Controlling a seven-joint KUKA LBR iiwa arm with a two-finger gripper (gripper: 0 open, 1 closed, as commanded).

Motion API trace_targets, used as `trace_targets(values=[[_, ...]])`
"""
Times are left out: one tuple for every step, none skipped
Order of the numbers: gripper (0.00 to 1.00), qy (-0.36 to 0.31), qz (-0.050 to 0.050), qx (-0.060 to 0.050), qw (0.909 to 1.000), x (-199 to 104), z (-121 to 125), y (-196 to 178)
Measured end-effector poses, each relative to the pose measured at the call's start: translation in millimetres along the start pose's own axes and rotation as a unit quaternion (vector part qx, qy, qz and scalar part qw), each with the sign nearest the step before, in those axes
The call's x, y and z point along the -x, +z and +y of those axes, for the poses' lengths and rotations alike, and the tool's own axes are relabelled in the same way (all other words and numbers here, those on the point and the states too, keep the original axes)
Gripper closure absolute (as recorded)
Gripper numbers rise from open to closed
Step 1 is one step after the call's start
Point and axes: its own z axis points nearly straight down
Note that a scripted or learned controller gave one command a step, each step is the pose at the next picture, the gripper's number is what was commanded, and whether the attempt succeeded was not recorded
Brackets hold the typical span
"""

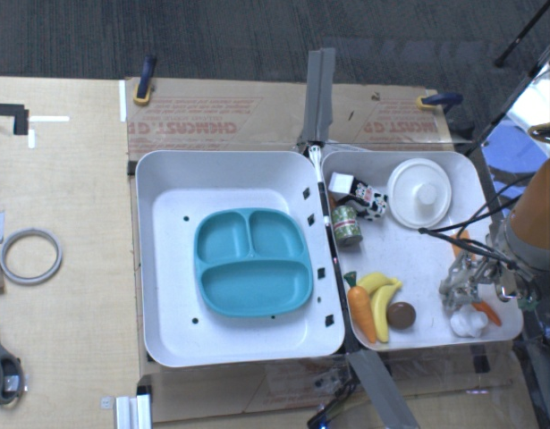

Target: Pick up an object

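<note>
We saw an orange band (536, 213) above the wrist, thin black cables (462, 226) trailing from it, and a tool (476, 284) of bare silvery metal parts.

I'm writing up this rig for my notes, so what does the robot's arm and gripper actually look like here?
At the right edge an orange-brown rounded section of the arm shows. Below it, the gripper is a small assembly of bare silvery metal parts. Thin black cables run from the arm side out over the right bin.
</note>
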Motion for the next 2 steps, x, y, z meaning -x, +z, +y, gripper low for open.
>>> trace_targets(values=[[1.00,0.087,0.001,-0.001,0.9962,29.9,17.9,0.5],[1.00,0.106,0.000,0.000,0.9944,81.6,94.2,-63.4]])
